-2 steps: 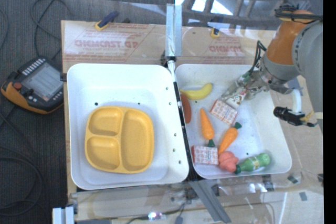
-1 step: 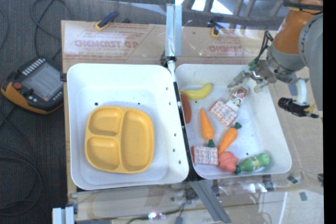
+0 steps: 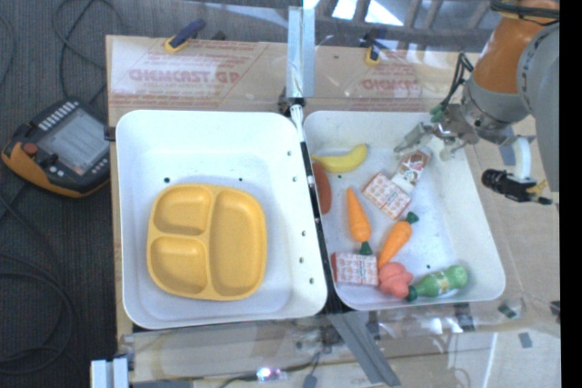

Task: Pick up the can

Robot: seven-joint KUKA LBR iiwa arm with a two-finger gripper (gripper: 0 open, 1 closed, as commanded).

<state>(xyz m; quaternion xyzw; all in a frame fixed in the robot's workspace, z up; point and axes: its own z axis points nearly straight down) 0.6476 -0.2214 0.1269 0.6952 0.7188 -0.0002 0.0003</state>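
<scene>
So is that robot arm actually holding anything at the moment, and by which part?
Nothing is held. The end effector hovers open over the right bin, just above a small red-and-white carton, with nothing between its fingers.

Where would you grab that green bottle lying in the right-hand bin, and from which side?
Probably from straight above, across the middle of the green bottle. It lies on its side, cap end against a round orange fruit and close to the bin's wall, so its narrow width is the freest span.
</scene>
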